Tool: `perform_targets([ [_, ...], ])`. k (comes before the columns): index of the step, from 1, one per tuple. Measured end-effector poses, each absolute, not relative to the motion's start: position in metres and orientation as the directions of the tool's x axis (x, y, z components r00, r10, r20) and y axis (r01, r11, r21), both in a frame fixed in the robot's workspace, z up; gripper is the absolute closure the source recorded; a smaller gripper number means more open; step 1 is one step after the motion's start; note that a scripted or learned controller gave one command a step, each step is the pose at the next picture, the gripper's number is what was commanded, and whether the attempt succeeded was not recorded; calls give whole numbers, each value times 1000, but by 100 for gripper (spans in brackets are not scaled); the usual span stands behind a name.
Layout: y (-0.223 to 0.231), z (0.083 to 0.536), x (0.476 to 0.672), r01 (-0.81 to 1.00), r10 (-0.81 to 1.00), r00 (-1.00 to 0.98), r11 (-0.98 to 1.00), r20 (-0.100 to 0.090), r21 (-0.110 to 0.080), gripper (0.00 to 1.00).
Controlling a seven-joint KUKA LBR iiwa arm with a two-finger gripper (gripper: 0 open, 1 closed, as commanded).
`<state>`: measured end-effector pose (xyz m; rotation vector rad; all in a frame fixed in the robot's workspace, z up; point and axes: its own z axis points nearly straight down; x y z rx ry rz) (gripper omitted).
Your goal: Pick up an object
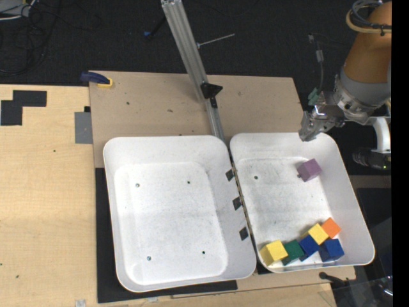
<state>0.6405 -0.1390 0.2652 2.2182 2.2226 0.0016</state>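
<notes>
Treat the pick as not yet begun — the gripper [311, 130] hangs at the right bin's [358, 200] far rim, its opening impossible to judge, nothing visibly held, the purple block [309, 169] lying just below it.

Robotics lab: wooden bench [51, 190], aluminium rail [188, 50], loose cables [25, 5].

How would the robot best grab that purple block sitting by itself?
Probably from straight above, closing across two opposite flat sides of the purple block. It lies alone in the right bin, apart from the walls and the clustered blocks, so every side is free.
</notes>
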Motion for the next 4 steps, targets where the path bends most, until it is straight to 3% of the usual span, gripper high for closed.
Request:
perform_targets([
  [4,53,256,605,1000,1000,-4,4,2,-5,100],
])
